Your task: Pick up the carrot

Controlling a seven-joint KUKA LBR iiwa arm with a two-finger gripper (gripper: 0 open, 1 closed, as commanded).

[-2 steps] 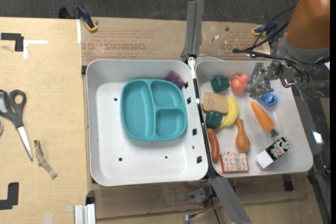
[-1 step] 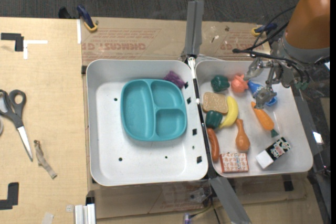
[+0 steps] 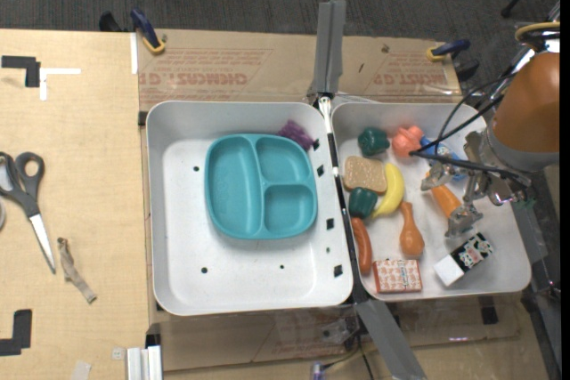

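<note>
Fingers hang in the right bin, near its right wall, closed around the carrot, which lies slanted on the floor. A die sits just below. Banana, bread and sausage crowd the bin's left side. The left bin holds a teal plate, with bare floor along its edges.

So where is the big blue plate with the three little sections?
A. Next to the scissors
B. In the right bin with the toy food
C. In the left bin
C: the teal divided plate lies in the left bin, apart from the toy food.
</note>
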